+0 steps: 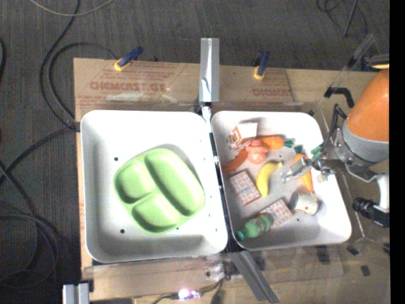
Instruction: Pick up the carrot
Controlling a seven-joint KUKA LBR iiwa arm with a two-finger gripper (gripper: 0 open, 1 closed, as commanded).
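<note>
- Carrot (273, 142): most likely the orange piece lying in the upper middle of the right bin (329, 230), touching a pink-red toy just left of it. A second orange sliver shows right under the arm, so which one is meant is a judgement.
- Nearest the lower edge of the frame, a green bottle (255, 227) lies on its side at the bin's lower left, with a patterned cracker-like square (277, 211) and a small white cup (305, 202) tipped just beside it; all look loosely strewn, not arranged.
- Mid-frame, a yellow banana (266, 176) rests between the squares and the claw (296, 168), which reaches in from the right and hangs low over the clutter, well short of the upper carrot. Whether it is spread or pinching anything cannot be told.
- The left bin (95, 170) carries a green divided tray (159, 189), probably the drop-off side.
- Farthest, at the top, clamps (128, 57) pin the cardboard sheet to the desk (126, 84), keeping it from sliding.
</note>
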